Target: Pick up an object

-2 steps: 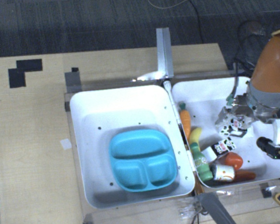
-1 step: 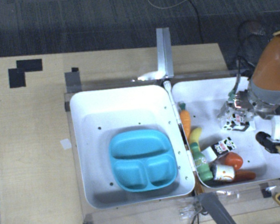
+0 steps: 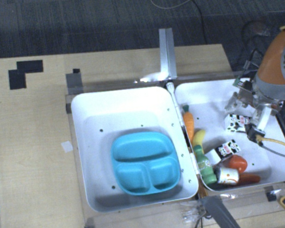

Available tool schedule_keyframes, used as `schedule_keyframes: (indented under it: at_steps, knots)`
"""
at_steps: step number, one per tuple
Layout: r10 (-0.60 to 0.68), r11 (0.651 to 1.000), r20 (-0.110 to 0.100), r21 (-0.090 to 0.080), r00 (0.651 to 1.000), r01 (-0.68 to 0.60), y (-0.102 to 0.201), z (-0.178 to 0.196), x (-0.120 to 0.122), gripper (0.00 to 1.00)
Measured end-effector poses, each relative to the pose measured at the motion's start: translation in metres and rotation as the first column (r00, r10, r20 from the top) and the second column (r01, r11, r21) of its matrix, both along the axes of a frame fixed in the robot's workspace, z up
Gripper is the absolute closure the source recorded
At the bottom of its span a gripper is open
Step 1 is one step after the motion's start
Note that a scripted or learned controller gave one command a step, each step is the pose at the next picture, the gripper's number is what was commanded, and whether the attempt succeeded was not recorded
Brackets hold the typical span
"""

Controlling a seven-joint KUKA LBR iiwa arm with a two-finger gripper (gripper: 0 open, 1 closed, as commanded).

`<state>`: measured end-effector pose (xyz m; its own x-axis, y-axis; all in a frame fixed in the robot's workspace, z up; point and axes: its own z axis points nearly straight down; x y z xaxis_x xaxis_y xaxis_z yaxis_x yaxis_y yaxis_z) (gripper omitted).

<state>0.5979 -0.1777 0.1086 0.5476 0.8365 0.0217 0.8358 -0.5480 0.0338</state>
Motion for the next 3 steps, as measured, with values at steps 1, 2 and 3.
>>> schedule_keyframes:
  at_steps: [1,2,3]
  knots:
    - [-0.452,0.892,-0.031,-0.006,0.892,0.452,0.020,-0.002,0.074,0.00]
    - [-0.441,0.898,-0.002,-0.002,0.898,0.441,0.021,0.015,0.080,1.00]
    - [-0.364,0.931,-0.038,0.002,0.931,0.364,0.112,0.109,0.043,1.00]
